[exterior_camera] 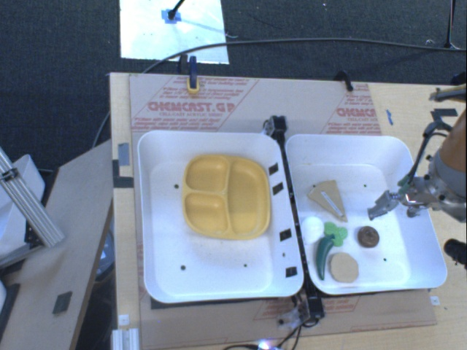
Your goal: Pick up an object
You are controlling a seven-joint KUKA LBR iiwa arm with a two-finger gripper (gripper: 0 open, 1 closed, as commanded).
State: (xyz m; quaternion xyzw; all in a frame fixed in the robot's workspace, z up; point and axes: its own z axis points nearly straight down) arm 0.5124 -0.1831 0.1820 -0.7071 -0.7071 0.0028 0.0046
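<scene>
- End effector over right side of right bin, entering from the right; whether it is open or closed cannot be told, and nothing is seen in its grip.
- Nearest object: brown round disc, just below-left of the end effector, apart from it.
- Tan wedge lies left of it, mid-bin.
- Green toy pepper, white ball and tan round cookie cluster at the bin's lower left.
- Left bin holds a yellow divided plate.
- Tabletop sheet printed "CHEMCAST GP" in red.
</scene>
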